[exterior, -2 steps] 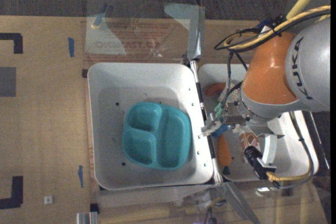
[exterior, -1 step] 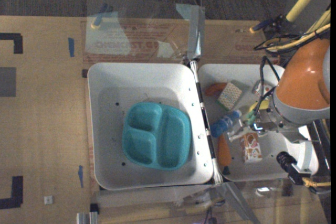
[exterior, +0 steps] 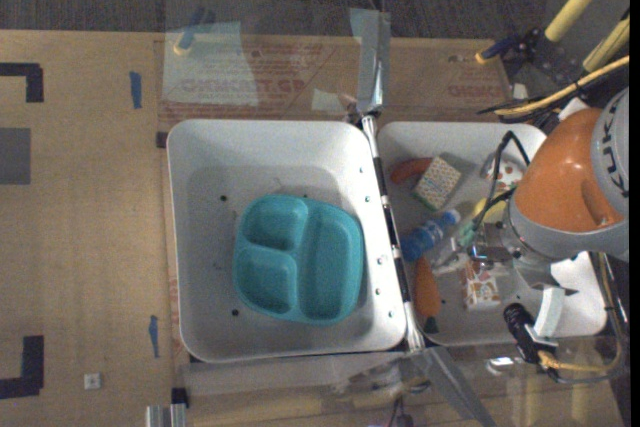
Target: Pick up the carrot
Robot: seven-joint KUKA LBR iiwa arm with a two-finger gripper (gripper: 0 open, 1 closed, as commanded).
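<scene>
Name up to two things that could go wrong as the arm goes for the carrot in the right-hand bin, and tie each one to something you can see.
1. The carrot lies close against the right bin's left wall, so one finger may strike the wall or lack room beside it.
2. A blue bottle and a small carton crowd the carrot, so the gripper might well close on one of those instead, or knock them about.

We can make out only faint red lettering, too blurred to read, on the clear plastic sheet (exterior: 245, 75) taped to the brown cardboard bench top (exterior: 80, 245) behind the bins.
</scene>
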